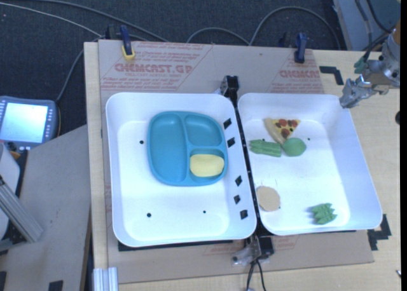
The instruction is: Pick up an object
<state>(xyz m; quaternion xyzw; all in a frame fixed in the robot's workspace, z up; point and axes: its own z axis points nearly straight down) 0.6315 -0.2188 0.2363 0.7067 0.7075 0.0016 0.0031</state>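
Note:
My gripper (351,97) hangs at the far right, above the top right corner of the right bin (356,156), with nothing visible between its fingers. Inside that bin lie a pizza slice (282,128), a green vegetable piece (265,148) beside a round green item (294,147), a tan cookie (269,199) and a small green leafy toy (323,213). The left bin (127,175) holds a blue divided plate (186,148) with a yellow item (206,165) in its lower right compartment.
Both bins rest on a cardboard-covered bench (159,64) held by two blue clamps (127,43). A black divider with clips (234,150) runs between the bins. A tablet-like screen (25,120) sits off the bench to the left.

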